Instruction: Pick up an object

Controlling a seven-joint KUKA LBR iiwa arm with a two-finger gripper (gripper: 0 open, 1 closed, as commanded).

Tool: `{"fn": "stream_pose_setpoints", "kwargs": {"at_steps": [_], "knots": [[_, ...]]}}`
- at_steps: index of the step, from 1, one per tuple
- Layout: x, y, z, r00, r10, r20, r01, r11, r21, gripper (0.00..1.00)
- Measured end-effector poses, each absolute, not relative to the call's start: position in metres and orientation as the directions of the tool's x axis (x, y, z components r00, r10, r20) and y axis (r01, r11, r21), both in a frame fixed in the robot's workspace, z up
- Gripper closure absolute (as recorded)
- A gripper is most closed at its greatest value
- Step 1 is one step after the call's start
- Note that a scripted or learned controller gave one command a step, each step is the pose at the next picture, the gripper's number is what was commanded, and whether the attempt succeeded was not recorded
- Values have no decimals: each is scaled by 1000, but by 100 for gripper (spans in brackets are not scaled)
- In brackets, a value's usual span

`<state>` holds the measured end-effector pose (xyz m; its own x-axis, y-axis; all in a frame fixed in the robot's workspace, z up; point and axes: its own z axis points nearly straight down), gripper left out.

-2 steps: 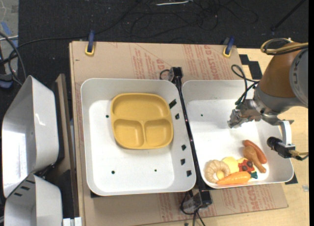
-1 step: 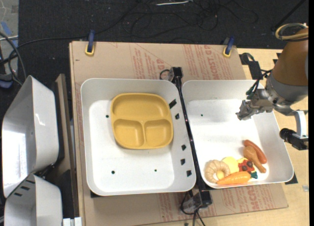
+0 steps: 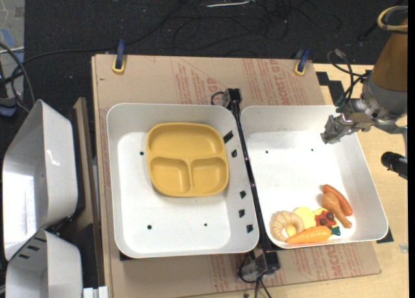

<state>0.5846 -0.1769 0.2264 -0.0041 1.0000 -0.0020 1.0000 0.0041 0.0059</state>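
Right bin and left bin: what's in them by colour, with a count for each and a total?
Yellow, 2: the yellow divided plastic plate in the left white bin; a small yellow round piece in the right white bin.
Orange, 2: a toy carrot and a sausage-shaped toy.
Cream, 1: a curled shrimp-like toy.
Total: 5; small bits among the pile are too small to tell.

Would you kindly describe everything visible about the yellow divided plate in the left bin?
The yellow divided plate is a rounded-rectangle dish, apparently matte plastic, mustard yellow. Raised ridges split it into three compartments: one wide along the far side, two smaller at the near side. It lies flat and upright on the floor of the left bin, slightly toward the far side.
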Motion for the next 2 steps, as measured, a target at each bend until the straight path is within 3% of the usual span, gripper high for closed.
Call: {"fn": "stream_pose_setpoints", "kwargs": {"at_steps": [1,2], "knots": [[585,-177,236,-3,1000,-1,1000,3,2,100],[589,-131,241,-7,1000,1,1000,7,1,100]]}}
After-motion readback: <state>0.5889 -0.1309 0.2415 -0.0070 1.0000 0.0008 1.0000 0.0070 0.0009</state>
